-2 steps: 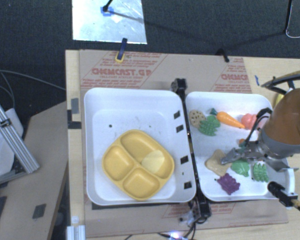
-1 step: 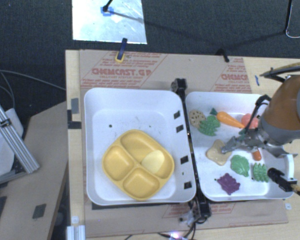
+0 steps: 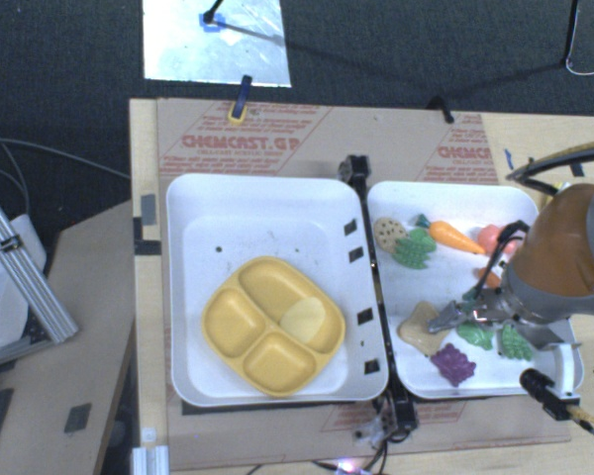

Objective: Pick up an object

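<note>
Grapes (image 3: 453, 364) lie nearest, at front of right bin (image 3: 445, 198), just below gripper (image 3: 447, 317). Green toys (image 3: 495, 337) sit beside grapes, under wrist. Gripper hangs low over tan piece (image 3: 417, 330); fingers slightly spread, pinching nothing. Further back: green leafy toy (image 3: 413, 249), cookie (image 3: 386, 231), carrot (image 3: 453, 236). Left bin (image 3: 267, 198) holds yellow tray (image 3: 272, 325).
</note>
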You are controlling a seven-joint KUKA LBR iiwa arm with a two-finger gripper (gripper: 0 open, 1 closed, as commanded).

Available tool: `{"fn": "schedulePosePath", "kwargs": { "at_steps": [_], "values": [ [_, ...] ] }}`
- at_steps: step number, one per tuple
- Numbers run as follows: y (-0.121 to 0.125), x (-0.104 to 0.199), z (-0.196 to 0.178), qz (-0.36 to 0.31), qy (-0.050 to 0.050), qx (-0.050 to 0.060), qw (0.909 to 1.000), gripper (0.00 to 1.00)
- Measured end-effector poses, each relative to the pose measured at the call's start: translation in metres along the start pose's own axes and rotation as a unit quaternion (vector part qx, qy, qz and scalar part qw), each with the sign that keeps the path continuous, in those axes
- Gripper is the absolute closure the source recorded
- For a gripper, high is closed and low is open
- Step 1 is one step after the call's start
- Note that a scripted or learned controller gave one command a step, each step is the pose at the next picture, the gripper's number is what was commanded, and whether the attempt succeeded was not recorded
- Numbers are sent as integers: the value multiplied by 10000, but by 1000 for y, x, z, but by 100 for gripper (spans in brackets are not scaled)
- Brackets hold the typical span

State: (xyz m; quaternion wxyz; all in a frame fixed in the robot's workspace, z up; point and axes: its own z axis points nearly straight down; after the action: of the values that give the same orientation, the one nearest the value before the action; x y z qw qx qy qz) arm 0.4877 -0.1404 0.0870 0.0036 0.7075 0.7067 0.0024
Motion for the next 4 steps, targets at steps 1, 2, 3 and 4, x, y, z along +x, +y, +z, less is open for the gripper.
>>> {"fn": "schedulePosePath", "kwargs": {
  "at_steps": [1,2,3,4],
  "values": [
    [3,0,-12,-13,5,-16,10000,100],
    [1,2,0,0,-7,1,10000,100],
    [2,25,0,-24,-15,-5,10000,100],
    [1,26,0,-5,-14,-7,10000,100]
  ]
}}
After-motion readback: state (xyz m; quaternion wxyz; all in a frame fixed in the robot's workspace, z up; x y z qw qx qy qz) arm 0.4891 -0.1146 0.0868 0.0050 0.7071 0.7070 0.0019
